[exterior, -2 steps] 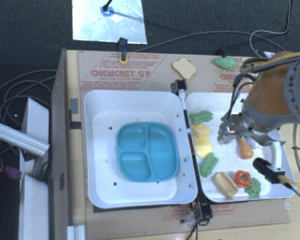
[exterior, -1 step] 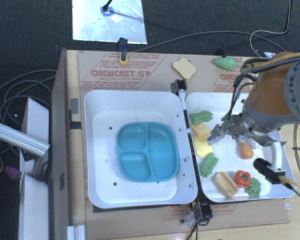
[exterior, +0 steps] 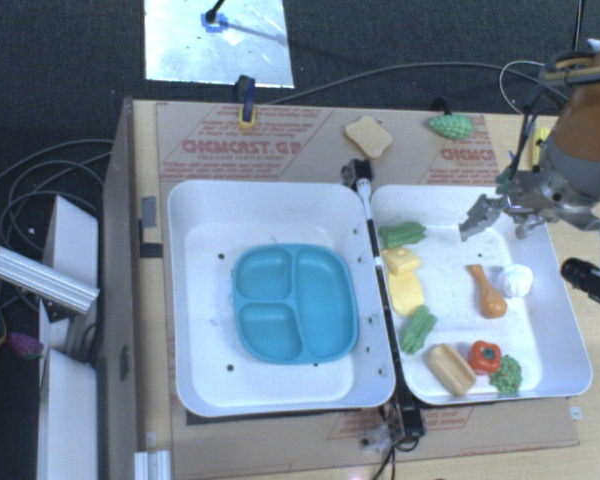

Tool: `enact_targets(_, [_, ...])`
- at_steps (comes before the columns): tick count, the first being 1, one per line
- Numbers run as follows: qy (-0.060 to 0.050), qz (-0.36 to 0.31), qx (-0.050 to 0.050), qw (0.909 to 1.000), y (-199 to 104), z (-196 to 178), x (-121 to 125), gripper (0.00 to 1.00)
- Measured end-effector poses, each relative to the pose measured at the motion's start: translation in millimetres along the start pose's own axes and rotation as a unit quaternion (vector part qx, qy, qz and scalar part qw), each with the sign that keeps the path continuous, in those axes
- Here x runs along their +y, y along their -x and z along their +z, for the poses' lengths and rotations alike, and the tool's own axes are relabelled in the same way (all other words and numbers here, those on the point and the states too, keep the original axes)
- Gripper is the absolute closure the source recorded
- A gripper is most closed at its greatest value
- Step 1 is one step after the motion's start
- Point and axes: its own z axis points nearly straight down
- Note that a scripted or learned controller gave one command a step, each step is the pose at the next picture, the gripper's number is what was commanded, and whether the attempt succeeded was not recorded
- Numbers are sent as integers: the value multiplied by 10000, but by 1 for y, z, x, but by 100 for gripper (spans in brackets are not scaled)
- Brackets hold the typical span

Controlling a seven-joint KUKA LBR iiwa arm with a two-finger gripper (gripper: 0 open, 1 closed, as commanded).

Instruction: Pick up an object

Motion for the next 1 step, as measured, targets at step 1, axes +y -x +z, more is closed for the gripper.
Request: enact_targets(1, [-22,1,2,10000,62,45,-4,0])
